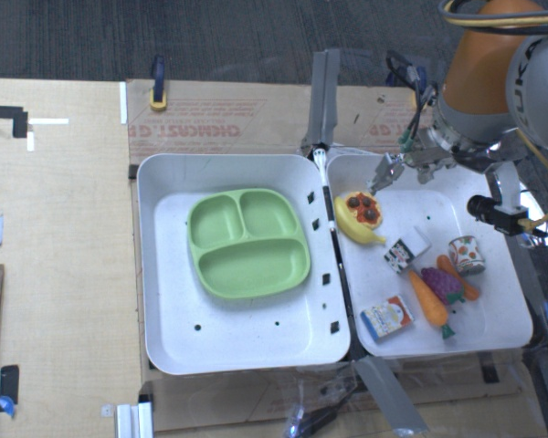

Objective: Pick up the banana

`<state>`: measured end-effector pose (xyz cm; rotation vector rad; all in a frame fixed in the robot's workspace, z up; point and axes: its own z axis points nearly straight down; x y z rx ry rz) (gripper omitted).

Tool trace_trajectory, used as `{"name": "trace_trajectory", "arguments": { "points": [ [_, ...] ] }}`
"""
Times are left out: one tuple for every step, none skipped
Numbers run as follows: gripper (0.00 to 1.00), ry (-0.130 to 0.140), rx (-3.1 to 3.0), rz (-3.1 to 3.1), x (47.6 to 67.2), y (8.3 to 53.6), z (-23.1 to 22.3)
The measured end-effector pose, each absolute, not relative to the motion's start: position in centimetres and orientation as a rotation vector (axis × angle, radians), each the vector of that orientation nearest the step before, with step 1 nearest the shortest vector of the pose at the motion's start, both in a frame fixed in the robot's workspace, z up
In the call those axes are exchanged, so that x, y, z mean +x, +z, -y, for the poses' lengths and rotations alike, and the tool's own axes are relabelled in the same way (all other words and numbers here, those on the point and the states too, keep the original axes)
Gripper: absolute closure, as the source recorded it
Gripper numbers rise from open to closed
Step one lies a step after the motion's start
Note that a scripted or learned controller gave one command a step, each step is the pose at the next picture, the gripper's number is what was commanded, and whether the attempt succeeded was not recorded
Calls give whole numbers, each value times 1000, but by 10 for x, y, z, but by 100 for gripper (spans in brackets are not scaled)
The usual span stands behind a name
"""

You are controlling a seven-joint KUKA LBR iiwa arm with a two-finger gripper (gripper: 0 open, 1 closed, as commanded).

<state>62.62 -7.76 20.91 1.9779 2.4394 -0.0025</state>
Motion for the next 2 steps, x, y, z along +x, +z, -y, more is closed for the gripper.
{"name": "trace_trajectory", "arguments": {
  "points": [
    [0, 13, 2025, -2385, 604, 100, 98],
    [0, -1, 1876, -2520, 587, 92, 102]
  ]
}}
